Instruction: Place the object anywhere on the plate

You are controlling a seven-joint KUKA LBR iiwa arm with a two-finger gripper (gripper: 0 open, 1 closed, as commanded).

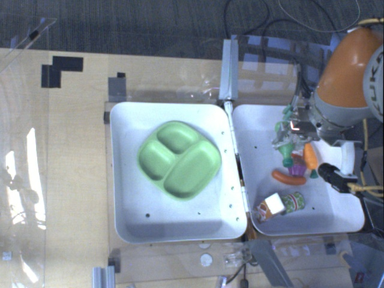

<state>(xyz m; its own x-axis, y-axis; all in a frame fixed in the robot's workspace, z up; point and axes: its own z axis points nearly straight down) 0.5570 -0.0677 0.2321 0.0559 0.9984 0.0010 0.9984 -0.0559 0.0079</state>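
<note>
A small can [288,202] with a white block [273,204] beside it lies at the front of the right bin [348,218]. Behind them sit a sausage [288,177] and carrot [310,156]. The gripper [292,138] hovers over these toys; whether it grasps anything I can't tell. The green 3-part plate [180,159] fills the left bin [129,221].

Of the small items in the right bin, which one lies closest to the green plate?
The white block at the bin's near left, resting against the can. The sausage, carrot and other pieces cluster farther right, by the gripper.
</note>
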